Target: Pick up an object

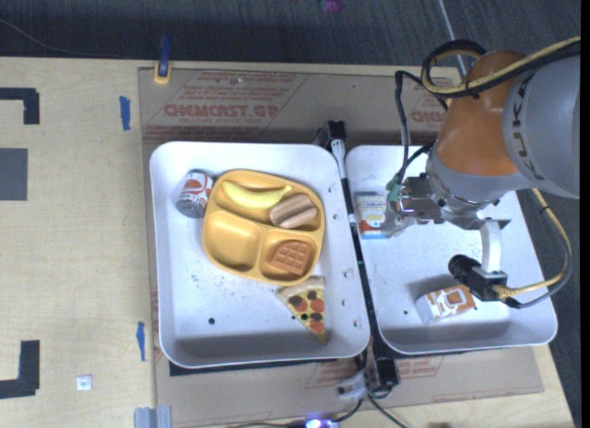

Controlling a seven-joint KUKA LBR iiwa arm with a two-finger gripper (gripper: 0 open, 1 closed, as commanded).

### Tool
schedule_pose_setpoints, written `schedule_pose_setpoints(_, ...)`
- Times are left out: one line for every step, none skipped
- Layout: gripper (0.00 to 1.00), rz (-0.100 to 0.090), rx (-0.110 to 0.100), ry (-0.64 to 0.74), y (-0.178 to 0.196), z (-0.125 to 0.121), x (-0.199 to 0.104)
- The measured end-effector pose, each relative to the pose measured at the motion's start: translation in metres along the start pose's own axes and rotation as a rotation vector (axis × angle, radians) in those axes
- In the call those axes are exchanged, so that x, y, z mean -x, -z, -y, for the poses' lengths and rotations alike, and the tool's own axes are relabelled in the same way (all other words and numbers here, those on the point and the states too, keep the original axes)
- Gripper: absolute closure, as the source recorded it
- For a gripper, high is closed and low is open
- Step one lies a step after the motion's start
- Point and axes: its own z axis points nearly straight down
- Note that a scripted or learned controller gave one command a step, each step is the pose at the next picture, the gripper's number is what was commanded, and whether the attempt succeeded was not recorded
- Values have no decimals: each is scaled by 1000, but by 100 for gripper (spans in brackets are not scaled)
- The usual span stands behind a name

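My gripper (398, 215) hangs low over the left part of the right bin (525, 325), under the grey and orange wrist. Right beside it, on its left, a small white and orange carton (371, 212) lies near the bin's left wall. The wrist hides where the gripper meets the carton. A second small white and orange box (446, 303) rests near the front of the same bin. In the left bin (184, 325) sit a yellow divided tray (230, 237) with a toy banana (251, 195), hot dog (294, 211) and waffle (292, 256), a can (194, 193) and a pizza slice (309, 306).
A black cable and bracket (477, 276) hang from the arm above the right bin's middle. A black rail (355, 260) divides the two bins. The bins rest on a brown cardboard sheet (240, 103) on the wooden bench.
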Motion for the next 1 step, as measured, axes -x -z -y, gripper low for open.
schedule_pose_setpoints(100,1,1,1,0,-20,-49)
